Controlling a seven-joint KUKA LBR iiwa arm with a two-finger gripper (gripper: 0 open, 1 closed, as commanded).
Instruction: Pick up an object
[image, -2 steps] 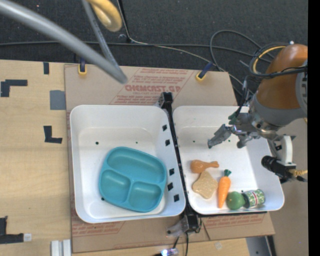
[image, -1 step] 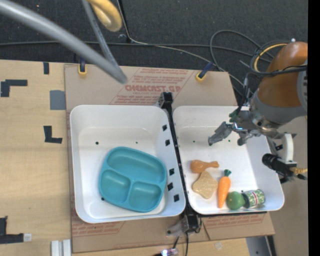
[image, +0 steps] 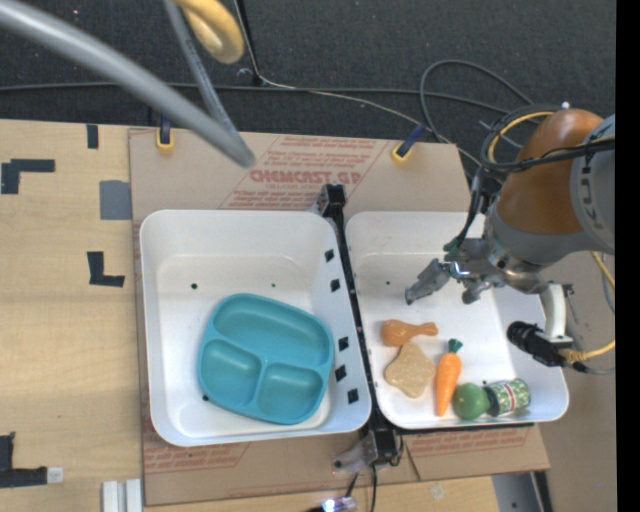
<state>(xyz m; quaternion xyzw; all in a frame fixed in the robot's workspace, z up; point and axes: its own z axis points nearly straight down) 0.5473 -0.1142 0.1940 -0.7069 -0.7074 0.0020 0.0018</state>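
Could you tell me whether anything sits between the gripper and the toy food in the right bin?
Nothing visible does. The gripper hangs over bare bin floor in the right bin, and the chicken leg lies just below it in the view, with the bread and carrot beyond.

Bright even light, soft shadows, blurred foreground bars (image: 120, 70)

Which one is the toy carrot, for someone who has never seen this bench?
Look in the right bin, at the toys along its near edge. The carrot is the upright orange stick with a green top, between the tan bread slice and the green ball.
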